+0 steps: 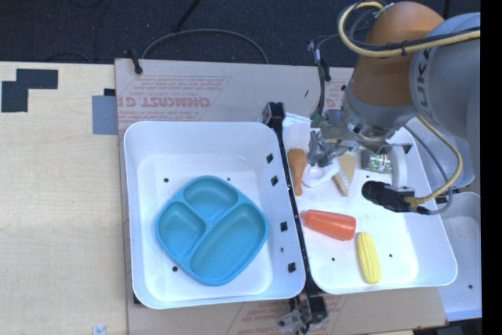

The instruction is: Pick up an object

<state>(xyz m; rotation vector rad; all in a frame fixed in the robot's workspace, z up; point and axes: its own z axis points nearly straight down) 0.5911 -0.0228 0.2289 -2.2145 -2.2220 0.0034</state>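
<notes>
Two bins: a shallow white plastic left bin (141, 169) holds a blue three-compartment plastic plate (212, 230); the shallow white plastic right bin (423, 263) holds the toy food.
Arm: the grey KUKA arm with its orange band (400, 51) reaches in from the right, wrist over the far part of the right bin.
Gripper: the two-finger gripper (318, 161) points down near the far left corner of the right bin; cannot tell how it is set, as the wrist hides it.
Nearest targets: an orange-brown tapered toy carrot-like piece (296, 169) lies just beside the gripper, with a pale yellow wedge, probably toy cheese (343, 172), on its other side.
Other objects: a red-orange toy carrot or pepper (329, 223) lies mid-bin; a yellow toy corn cob (368, 256) lies nearer the front, apart from it.
Handling: these look like light, stiff, smooth plastic, likely slippery; rounded ones may roll.
Grasp: across the narrow width at mid-length seems best.
</notes>
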